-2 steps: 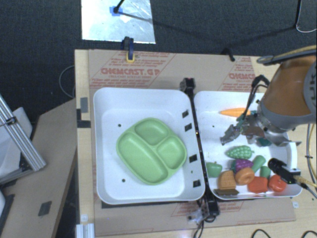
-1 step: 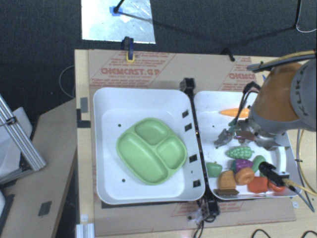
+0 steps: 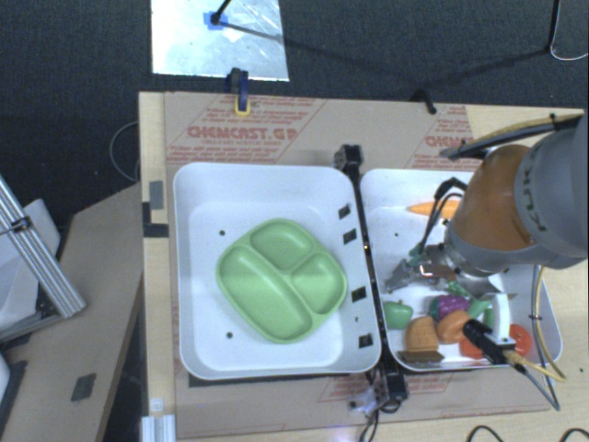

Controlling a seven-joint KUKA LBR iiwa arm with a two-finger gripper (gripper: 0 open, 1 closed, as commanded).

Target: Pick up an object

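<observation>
— Where is the gripper [image 3: 402,277]?

— Over the right bin [image 3: 394,231], low, near the bin's left wall. The grey arm [image 3: 538,201] with its orange band comes in from the right and covers much of that bin's middle.

— Is it spread or closed?

— I cannot tell; the view is too small and blurred at the tip. I see nothing held in it.

— What could be picked up?

— Several small toy pieces, all in the right bin. An orange carrot [image 3: 423,209] lies toward the far side, partly under the arm. A green piece [image 3: 398,316] sits just below the gripper, near the left wall. Beside it, at the near edge, is a tan piece [image 3: 423,335]. A purple piece [image 3: 451,304] and an orange piece [image 3: 452,325] are close together to the right of those, next to the wrist. A red piece [image 3: 522,340] lies in the near right corner.

— Does the gripper touch any of them?

— The green piece is the nearest, but I cannot say whether they touch.

— And the left bin [image 3: 207,201]?

— It holds a green divided plate [image 3: 281,279], lying flat at a slant near the middle. The two bins stand side by side on the desk [image 3: 368,127], which carries a brown printed sheet.
</observation>
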